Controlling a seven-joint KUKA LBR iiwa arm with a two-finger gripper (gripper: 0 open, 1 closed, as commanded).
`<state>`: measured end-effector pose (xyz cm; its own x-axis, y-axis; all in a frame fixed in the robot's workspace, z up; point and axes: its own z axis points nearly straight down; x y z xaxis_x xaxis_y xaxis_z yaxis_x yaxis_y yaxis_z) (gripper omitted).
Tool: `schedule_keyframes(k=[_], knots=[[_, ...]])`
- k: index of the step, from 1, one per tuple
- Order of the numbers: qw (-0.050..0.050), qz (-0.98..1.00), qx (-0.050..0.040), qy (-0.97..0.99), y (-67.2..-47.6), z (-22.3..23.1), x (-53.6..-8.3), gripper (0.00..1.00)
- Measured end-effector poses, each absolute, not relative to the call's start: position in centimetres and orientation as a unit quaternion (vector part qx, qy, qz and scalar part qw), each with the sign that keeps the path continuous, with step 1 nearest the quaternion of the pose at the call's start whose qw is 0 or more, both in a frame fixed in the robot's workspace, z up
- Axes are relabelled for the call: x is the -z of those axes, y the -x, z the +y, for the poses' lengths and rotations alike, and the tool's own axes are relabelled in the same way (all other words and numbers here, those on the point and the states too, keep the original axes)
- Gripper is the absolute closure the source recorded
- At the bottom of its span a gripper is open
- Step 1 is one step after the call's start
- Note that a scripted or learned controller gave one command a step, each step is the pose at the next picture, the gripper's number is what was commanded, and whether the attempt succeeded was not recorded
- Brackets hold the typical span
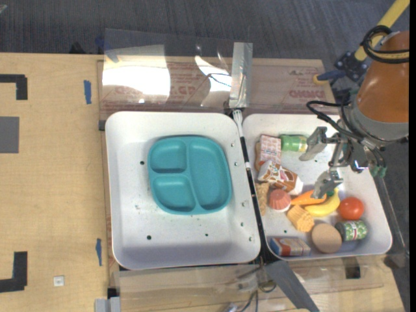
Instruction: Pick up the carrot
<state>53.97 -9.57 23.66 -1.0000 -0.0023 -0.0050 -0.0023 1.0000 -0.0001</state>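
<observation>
Pale wooden bench (52,194) carries two white bins side by side. Going left to right, the left bin (123,233) holds a teal divided plate (190,174). In the right bin (380,233), among toy foods, the carrot (304,199) lies near the middle, a yellow banana (323,207) touching it at four o'clock. Just above the banana hangs the gripper (328,186), fingers spread, nothing between them, with a tomato (351,208) at its four o'clock.

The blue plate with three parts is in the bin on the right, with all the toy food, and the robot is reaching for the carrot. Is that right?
Not quite. The camera view shows the blue plate in the left bin, by itself. The toy food, carrot included, lies in the right bin, where the gripper reaches.
</observation>
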Motion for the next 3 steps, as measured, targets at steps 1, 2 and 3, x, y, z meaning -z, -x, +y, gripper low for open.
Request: schedule_keyframes(k=[1,2,3], knots=[[0.015,1.000,0.0020,0.019,-53.6,-10.2,-12.9,0.00],[0.030,0.999,0.0025,-0.013,-52.3,-10.1,-11.8,0.00],[0.039,0.998,0.0027,-0.054,-50.2,-9.3,-11.2,0.00]])
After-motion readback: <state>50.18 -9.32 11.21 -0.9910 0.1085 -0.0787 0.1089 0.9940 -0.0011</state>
